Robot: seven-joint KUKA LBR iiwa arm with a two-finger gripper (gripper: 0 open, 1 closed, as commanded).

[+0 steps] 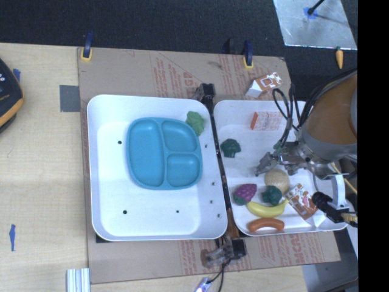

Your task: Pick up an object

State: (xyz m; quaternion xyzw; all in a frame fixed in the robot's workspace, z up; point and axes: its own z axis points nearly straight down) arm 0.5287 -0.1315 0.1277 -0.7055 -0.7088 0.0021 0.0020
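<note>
Objects for the pick lay almost all in the right bin (243, 117), while the largest things on the counter (42, 181) were the two white bins themselves. The left bin (109, 224) carried a blue divided plate (164, 152) with a green leafy toy (196, 121) just beside the plate's upper right corner. Next in size, the grey arm (331, 117) reached in from the right and ended in the hand (271, 163), low over the middle of the right bin. Whether the hand was spread or closed could not be told, nor whether it had hold of anything; nothing showed plainly between its tips. Just below it sat a pale round piece (277, 178), the likeliest target, with a dark green piece (271, 194) touching it from below. Around these lay a banana (266, 209), a sausage (265, 225), a purple piece (245, 193), a small dark green piece (230, 146), a red-and-white carton (265, 121) and a printed packet (302, 201). Another small carton (265, 84) lay outside the bins. Judged from this, the step in hand was the approach or descent onto the pale piece; the next move called for a clean closing around it without nudging its close neighbours, then a straight lift.
</note>
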